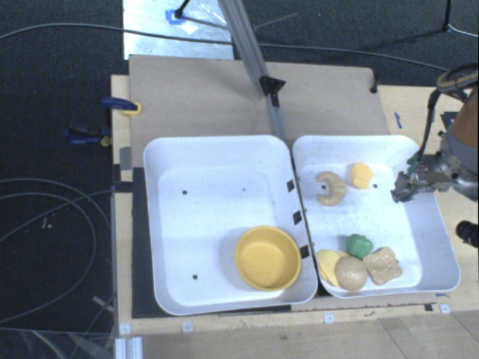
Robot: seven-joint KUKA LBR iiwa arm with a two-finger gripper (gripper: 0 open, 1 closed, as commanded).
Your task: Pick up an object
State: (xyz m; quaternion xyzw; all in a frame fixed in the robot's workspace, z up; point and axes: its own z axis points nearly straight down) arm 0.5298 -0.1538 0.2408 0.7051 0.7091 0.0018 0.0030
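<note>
The right bin (419, 223) holds a tan croissant (330, 187), a small yellow piece (361, 175), a green pepper (359, 245), a toast-like slice (382, 265), a round beige bun (350, 273) and a yellow piece (327, 263) at its front left. A yellow bowl (267, 256) sits in the left bin (187, 178). My gripper (406, 186) hovers over the right bin's right side, apart from all the objects, with nothing visible in it.
A slanted grey pole (251, 47) crosses the bench from the top and ends near the back of the divider between the bins. Clamps (120, 107) sit at the bench's left edge. Cables lie on the dark floor to the left.
</note>
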